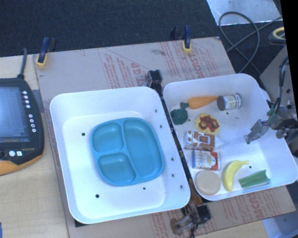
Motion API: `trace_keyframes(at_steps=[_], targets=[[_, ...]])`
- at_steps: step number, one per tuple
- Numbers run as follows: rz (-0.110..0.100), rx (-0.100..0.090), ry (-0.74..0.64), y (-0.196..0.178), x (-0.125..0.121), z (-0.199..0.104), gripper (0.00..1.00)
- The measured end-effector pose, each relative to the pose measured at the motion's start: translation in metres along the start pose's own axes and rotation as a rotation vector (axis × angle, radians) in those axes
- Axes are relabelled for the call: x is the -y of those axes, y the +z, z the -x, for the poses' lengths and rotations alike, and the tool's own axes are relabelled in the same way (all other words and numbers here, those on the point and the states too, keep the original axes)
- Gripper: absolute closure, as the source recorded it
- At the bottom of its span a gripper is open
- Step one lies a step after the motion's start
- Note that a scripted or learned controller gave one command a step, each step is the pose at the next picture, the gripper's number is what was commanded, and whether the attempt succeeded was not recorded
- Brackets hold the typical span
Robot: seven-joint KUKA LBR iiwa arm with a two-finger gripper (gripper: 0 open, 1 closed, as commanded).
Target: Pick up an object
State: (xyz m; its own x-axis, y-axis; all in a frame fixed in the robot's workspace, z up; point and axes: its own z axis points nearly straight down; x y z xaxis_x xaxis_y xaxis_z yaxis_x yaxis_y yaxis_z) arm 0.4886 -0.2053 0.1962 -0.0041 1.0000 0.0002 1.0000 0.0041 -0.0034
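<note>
1. A grey gripper (266,127) reaches in over the right edge of the right bin (210,81). It sits above the bin's white floor, apart from every item there. Nothing can be seen in its grasp, and whether it is wide or narrow cannot be told from this angle.
2. The right bin holds the loose objects. Along its far side, an orange carrot (202,101) lies lengthwise, with a small lidded can (229,101) on its side just to the right and a dark green lump (179,115) just to the left.
3. Near the bin's middle lies a round yellow-and-red piece (207,123). Two printed packets (200,140) (206,160) sit just nearer than it, one behind the other and close together.
4. Along the near side lie a tan disc (207,182), a yellow banana (233,174) and a green block (254,178), left to right. The banana is just beside the disc, and the block touches or almost touches the banana.
5. The left bin (58,108) carries a blue divided plate (127,150) at its middle, with three compartments.
6. Both bins rest side by side on a brown board (102,64), which is clamped at its far edge by two blue-and-yellow clamps (43,50) (186,38).
7. A handheld control pendant (3,126) with a screen lies on the bench, well left of the bins.
</note>
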Motion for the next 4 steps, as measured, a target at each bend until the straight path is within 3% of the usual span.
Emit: trace_keyframes(at_steps=[1,2,3,4], targets=[[0.000,0.000,-0.001,-0.019,-0.035,-0.045,0.00],[-0.001,0.002,-0.002,0.017,-0.092,-0.044,0.00],[0.000,0.001,-0.002,0.062,-0.140,-0.092,0.00],[-0.001,0.002,-0.002,0.049,-0.093,-0.094,0.00]])
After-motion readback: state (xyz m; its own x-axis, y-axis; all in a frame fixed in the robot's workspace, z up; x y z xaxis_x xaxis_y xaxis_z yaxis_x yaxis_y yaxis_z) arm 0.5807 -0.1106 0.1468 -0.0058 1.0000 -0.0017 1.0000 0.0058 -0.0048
